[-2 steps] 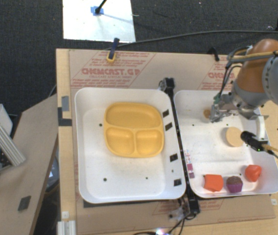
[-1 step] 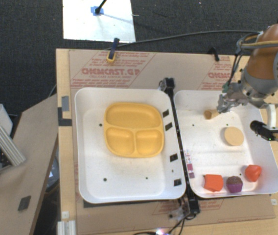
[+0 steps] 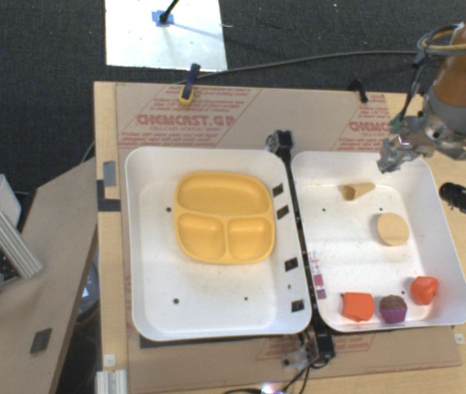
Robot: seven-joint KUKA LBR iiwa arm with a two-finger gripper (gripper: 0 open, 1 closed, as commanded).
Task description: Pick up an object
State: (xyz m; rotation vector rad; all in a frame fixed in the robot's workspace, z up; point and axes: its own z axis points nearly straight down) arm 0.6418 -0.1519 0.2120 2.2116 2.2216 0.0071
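The right bin [image 3: 430,191] holds a tan wedge-shaped piece [image 3: 355,190] near its far side, a round beige disc [image 3: 393,229] in its middle right, and along the near edge an orange block [image 3: 358,306], a purple cupcake-like item [image 3: 393,309] and a red-orange item [image 3: 424,289]. My gripper [image 3: 390,159] hangs over the far right corner of this bin, up and to the right of the tan wedge, with nothing seen in it. The orange wrist band [image 3: 463,72] is above it.
The left bin [image 3: 147,220] holds a yellow three-compartment plate [image 3: 223,217]. A black divider strip [image 3: 294,220] runs between the bins. A black cable [image 3: 315,56] crosses behind the bench. A metal rail [image 3: 3,236] lies at the left.
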